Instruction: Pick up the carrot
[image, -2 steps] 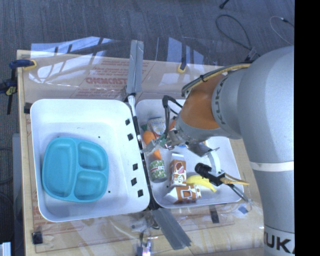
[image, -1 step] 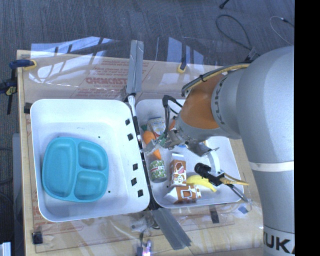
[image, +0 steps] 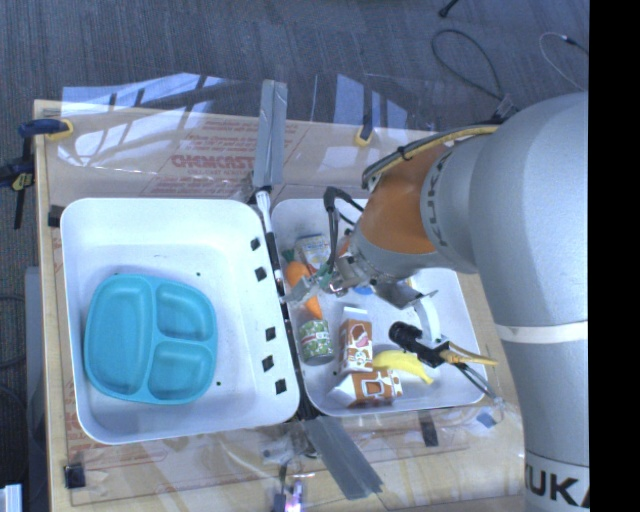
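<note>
The carrot (image: 298, 273) is an orange piece lying near the left wall of the right bin (image: 455, 290), with more orange showing just below at the gripper's tip. My gripper (image: 312, 288) reaches in from the right and is low over the carrot, right against it. The grey arm with its orange band covers the bin's upper right part and hides much of what lies under it.
A green-lidded jar (image: 316, 340), a brown and white carton (image: 356, 345), a banana (image: 400, 365) and a second carton (image: 372, 387) lie in the right bin's front half. A blue divided plate (image: 150, 338) sits in the left bin (image: 150, 225).
</note>
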